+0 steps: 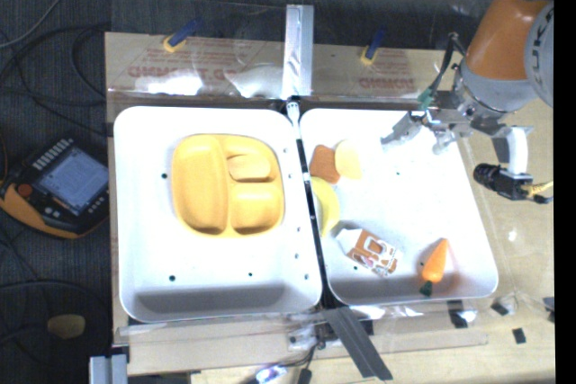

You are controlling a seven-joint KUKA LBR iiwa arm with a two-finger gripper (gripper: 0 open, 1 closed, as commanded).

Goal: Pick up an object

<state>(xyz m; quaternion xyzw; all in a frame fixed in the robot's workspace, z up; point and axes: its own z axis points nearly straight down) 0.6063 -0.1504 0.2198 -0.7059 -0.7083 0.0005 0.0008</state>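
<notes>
Gripper open over right bin, carton print unreadable

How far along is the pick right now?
Nothing looks picked yet. The gripper hangs open over the right bin's upper area with nothing between its fingers. The carrot, small carton and orange-brown piece lie in the bin; the whole grasp remains.

A light wooden bench top is seen bearing two shallow white plastic bins side by side, touching along their inner rims. The left bin is set well apart from the fingers; the right bin lies directly beneath them. Along the bench's far edge, beyond the fingers, a crinkled clear plastic sheet is pinned by two blue-and-yellow clips.
</notes>
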